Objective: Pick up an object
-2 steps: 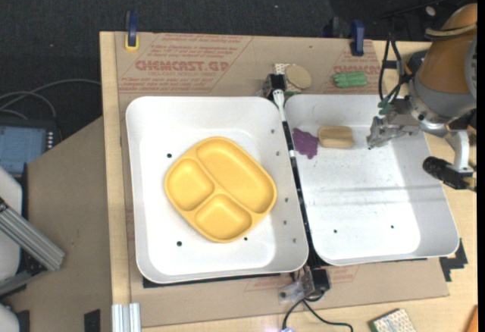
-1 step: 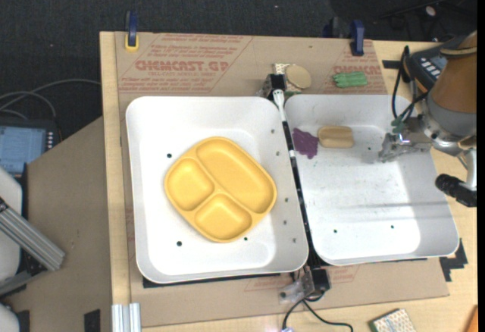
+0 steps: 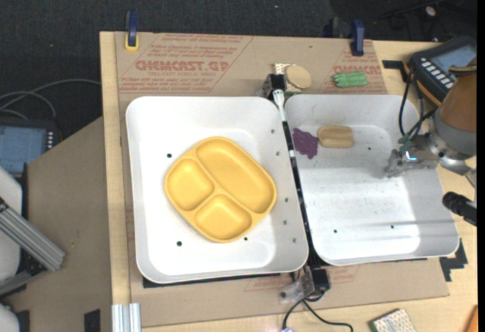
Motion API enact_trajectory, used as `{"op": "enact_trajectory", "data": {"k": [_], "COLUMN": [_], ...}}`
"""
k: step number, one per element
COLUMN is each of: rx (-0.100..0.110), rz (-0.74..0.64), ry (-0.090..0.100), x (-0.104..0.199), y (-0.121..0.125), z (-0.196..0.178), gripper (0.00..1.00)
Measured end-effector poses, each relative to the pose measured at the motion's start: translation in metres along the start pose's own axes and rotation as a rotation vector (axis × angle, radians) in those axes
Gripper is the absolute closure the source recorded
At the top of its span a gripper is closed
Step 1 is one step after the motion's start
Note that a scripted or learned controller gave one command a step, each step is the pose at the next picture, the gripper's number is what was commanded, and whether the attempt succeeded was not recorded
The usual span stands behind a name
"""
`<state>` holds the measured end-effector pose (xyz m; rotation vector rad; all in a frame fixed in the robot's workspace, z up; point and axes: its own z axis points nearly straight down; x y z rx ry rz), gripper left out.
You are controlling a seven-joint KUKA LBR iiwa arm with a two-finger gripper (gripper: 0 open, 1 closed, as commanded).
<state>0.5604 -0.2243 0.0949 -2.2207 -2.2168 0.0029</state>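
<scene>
A yellow three-compartment plate (image 3: 220, 188) lies in the middle of the left bin (image 3: 144, 126). In the right bin (image 3: 379, 239), near its far left corner, a small purple piece (image 3: 305, 142) lies beside a tan oblong piece (image 3: 336, 136). My gripper (image 3: 396, 163) is low over the right bin's right side, well to the right of both pieces, with nothing visibly in it.
On the bench behind the right bin lie a green object (image 3: 350, 79) and a round tan disc (image 3: 299, 77). The bins' shared rim (image 3: 290, 164) runs between them. Blue clamps (image 3: 132, 29) hold the board's far edge.
</scene>
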Motion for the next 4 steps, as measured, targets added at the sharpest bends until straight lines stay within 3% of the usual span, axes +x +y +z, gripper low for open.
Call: {"op": "enact_trajectory", "data": {"k": [1,2,3,4], "rx": [-0.007,0.000,-0.002,-0.019], "rz": [-0.006,0.002,-0.005,-0.001], "ry": [-0.002,0.000,0.001,-0.008], "x": [0.041,-0.001,0.045,0.027], "y": [0.010,-0.003,-0.016,-0.020], "z": [-0.027,0.012,-0.028,-0.167], "gripper": [1.00,1.00,1.00,1.00]}}
